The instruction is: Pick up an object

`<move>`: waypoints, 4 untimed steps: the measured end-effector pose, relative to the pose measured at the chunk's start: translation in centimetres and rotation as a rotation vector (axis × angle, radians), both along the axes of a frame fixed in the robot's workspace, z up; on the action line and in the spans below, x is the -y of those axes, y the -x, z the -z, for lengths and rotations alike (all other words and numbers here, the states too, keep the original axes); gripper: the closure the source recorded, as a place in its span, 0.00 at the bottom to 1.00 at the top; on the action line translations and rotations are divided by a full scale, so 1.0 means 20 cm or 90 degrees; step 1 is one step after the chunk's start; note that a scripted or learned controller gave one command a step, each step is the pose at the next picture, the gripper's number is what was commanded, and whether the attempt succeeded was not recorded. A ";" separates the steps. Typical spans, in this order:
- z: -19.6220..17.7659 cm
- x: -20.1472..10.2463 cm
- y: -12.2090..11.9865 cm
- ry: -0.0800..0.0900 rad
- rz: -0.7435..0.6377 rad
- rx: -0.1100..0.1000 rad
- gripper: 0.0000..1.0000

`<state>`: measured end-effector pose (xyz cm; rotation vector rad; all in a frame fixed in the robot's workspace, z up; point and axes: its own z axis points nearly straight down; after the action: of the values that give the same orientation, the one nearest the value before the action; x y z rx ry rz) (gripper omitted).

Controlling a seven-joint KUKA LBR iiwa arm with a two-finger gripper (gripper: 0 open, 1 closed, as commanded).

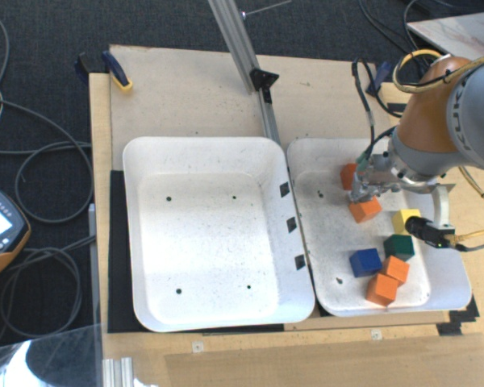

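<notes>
The right bin (331, 293) holds several small blocks. My gripper (365, 190) hangs low over the bin's upper middle, reaching in from the right. An orange block (365, 210) sits right under its tip, touching or nearly touching it; I cannot see whether it is gripped. Another orange block (348, 175) lies just left of the gripper, partly hidden by it. Further toward the front are a yellow block (405, 218), a green block (400, 244), a blue block (365, 262) and two orange blocks (397, 269) (381, 289).
The left bin (137, 216) stands beside the right one, with a raised rim between them. A slanted metal post (242, 47) rises from the bench behind the bins. Cables lie on the floor at the left.
</notes>
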<state>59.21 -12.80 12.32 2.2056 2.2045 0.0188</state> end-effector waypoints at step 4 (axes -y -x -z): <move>-0.58 -0.32 -0.15 -0.006 -0.005 -0.014 1.00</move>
<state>62.25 -6.42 23.89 2.2132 2.2284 0.0055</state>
